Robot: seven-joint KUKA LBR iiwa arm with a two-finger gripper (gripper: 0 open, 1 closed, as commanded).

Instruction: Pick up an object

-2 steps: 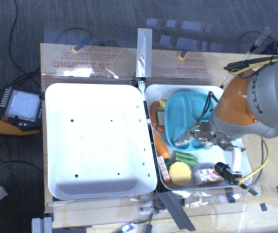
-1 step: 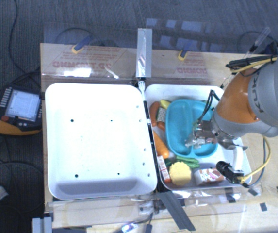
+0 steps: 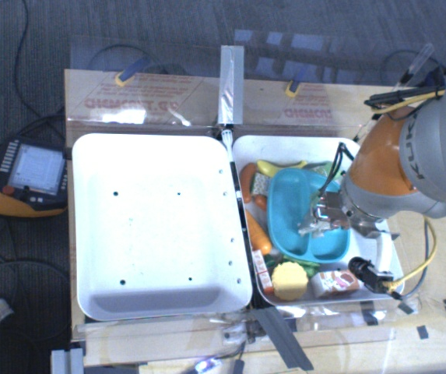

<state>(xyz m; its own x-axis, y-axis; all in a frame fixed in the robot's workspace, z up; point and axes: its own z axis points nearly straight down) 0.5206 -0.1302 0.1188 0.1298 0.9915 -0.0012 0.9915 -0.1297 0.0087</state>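
Two white bins sat side by side. The right bin (image 3: pixel 300 142) held one blue bowl (image 3: pixel 296 209), one yellow block (image 3: pixel 288 280) at six o'clock, one orange carrot (image 3: pixel 257 232) at nine. The gripper (image 3: pixel 321 218) hung over the bowl; grip state: cannot tell.

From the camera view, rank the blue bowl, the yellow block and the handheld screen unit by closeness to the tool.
1. blue bowl: right bin, directly under the tool.
2. yellow block: same bin, near its front edge.
3. handheld screen unit: on the floor, past the left bin.

Robotics lab: bench-mounted bins (image 3: pixel 152 302), teach pendant (image 3: pixel 28 179), floor cables (image 3: pixel 20 6).
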